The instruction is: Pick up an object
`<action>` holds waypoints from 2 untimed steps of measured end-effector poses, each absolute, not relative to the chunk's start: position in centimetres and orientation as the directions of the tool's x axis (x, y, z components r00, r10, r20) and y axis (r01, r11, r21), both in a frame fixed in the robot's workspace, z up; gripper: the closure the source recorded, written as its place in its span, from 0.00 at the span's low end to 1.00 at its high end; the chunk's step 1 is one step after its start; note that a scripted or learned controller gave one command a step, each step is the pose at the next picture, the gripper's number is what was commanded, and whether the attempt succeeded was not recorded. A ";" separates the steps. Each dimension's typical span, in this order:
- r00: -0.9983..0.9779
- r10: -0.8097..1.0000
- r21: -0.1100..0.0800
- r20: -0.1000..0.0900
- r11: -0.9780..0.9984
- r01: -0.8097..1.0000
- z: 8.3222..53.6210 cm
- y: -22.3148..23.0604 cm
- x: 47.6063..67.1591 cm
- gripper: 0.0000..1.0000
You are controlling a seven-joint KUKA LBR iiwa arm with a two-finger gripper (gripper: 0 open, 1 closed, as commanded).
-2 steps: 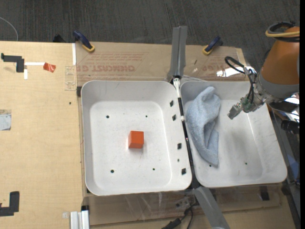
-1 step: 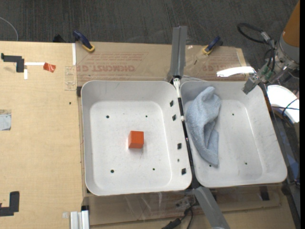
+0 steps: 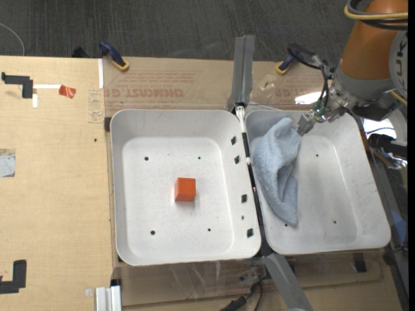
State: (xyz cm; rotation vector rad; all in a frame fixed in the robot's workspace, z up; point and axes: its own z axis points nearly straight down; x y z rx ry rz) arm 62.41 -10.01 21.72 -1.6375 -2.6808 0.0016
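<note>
Cloth [image 3: 277, 167], pale blue, lies crumpled along the left wall of the right bin [image 3: 363, 238], its top corner lifted toward the bin's back edge. Tool [image 3: 310, 120] sits right at that raised corner; looks pinched on the fabric, tho contact is small and hard to confirm. Cloth is soft, light, floppy, so it'll drape and may slip; best grip is a bunched fold. Orange block [image 3: 185, 190] sits mid left bin [image 3: 130, 238].

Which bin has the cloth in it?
The right bin, nearest the arm; a grey-blue cloth lies along its left side. The left bin holds an orange block.
</note>
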 end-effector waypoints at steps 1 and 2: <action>-0.521 0.854 0.000 -0.002 0.521 0.854 13.5 -15.1 65.9 1.00; -0.628 0.778 0.002 -0.005 0.628 0.778 17.2 -15.1 66.0 1.00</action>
